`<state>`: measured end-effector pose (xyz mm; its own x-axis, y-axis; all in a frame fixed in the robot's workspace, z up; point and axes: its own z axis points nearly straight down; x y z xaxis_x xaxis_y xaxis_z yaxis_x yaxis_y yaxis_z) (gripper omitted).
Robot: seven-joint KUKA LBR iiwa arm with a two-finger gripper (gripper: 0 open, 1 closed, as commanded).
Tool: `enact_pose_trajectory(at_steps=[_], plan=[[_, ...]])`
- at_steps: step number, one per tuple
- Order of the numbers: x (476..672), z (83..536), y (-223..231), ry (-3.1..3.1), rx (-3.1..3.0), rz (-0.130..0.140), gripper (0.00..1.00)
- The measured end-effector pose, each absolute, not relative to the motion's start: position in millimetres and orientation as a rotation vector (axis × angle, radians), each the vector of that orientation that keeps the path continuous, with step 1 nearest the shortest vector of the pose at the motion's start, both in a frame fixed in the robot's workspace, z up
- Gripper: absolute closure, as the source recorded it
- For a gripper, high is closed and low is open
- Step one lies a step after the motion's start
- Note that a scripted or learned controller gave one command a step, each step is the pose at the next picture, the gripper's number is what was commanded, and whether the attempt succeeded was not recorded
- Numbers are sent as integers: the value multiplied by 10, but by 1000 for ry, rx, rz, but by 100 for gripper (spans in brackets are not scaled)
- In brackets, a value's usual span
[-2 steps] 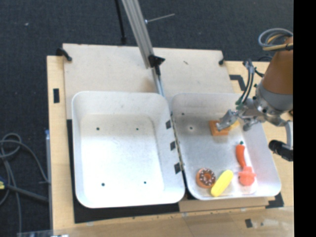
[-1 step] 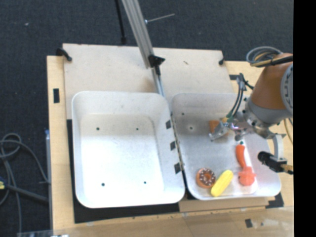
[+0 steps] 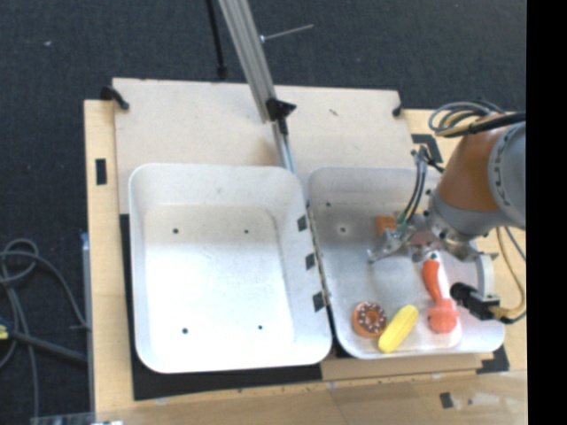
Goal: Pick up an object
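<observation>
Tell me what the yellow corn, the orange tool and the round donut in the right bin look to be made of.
Yellow corn: probably moulded plastic toy; uniform bright colour, smooth outline.
Orange tool: likely plastic or rubber; one even colour, rounded shape, slight sheen.
Donut: probably plastic or foam; brown with speckled topping, too small to tell.
Right bin: white, matte, seemingly plastic.

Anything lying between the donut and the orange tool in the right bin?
Yes, in the camera view: the yellow corn lies tilted between the donut and the orange tool, close beside the donut.
</observation>
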<state>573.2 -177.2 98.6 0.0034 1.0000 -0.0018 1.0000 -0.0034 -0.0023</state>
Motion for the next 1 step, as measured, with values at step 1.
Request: enact_pose_trajectory(at_steps=[1], plan=[[5751, 1126, -1782, -2214, -2237, -4, 100]])
